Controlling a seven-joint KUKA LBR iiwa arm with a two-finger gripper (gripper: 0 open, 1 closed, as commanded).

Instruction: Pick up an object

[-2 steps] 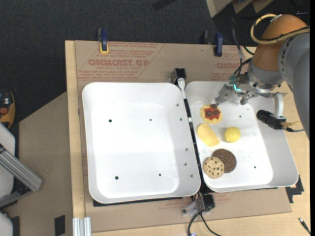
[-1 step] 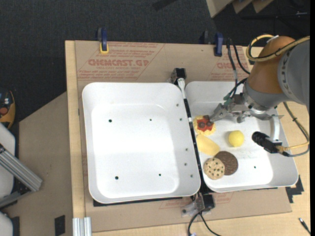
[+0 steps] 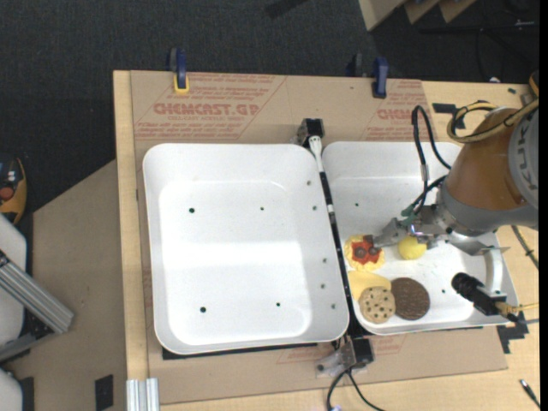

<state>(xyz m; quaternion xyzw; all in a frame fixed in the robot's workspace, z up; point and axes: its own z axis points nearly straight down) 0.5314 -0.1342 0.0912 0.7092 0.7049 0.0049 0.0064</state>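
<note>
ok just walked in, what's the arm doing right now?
The KUKA arm reaches in from the right over the right bin, on a pick attempt. Its claw is low over the items at the bin's near end: a red piece, a yellow ball, a yellow slice, a light cookie and a dark cookie. I can't see anything held. The left bin isn't involved.
</note>
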